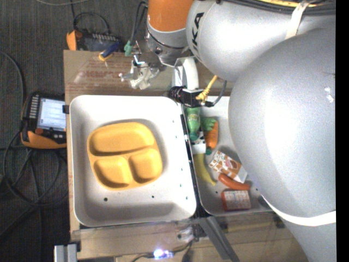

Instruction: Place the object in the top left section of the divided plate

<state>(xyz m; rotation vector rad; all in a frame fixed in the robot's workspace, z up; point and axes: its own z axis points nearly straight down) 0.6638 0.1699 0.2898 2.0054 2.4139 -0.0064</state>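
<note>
Two white bins side by side on bench. In left bin (79, 201), yellow divided plate (126, 154) lying flat near middle, one long section toward far edge, two smaller ones toward near edge. In right bin (210, 203), partly hidden under arm (283, 119): green bottle (193, 121), carrot (212, 133) just beside it, banana (203, 171) along left wall, printed packet (225, 164), red sausage (234, 183), red box (236, 200) at near end. Unclear which of these counts as the object. Gripper (140, 75) beyond far edge of left bin, over brown board (92, 76), well apart from plate. Open or closed, holding anything or not: cannot tell, too small and blurred.
</note>
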